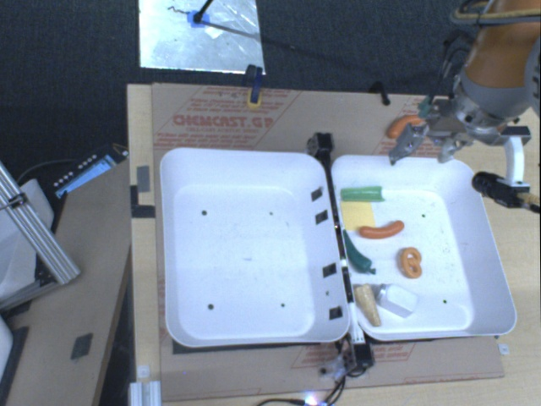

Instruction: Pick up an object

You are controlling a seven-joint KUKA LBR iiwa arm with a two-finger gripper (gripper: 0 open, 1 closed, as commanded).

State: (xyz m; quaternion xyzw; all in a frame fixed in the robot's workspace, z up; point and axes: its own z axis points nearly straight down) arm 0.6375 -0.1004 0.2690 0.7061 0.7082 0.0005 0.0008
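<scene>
Above the right bin's (486,227) far edge: gripper (427,145) is seen with fingers spread, nothing gripped | an orange item (402,126) lies just left of it, outside the bin | in bin: 6 objects incl. sausage (381,229), pretzel (410,261)

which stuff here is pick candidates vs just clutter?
Job-related:
- gripper, above the right bin's far rim
- in the right bin: green pepper, yellow block, orange sausage, pretzel, dark green piece, corn cob, clear packet

Lying about:
- left bin
- orange item on the cardboard beyond the bin
- foil sheet
- yellow clamp
</scene>
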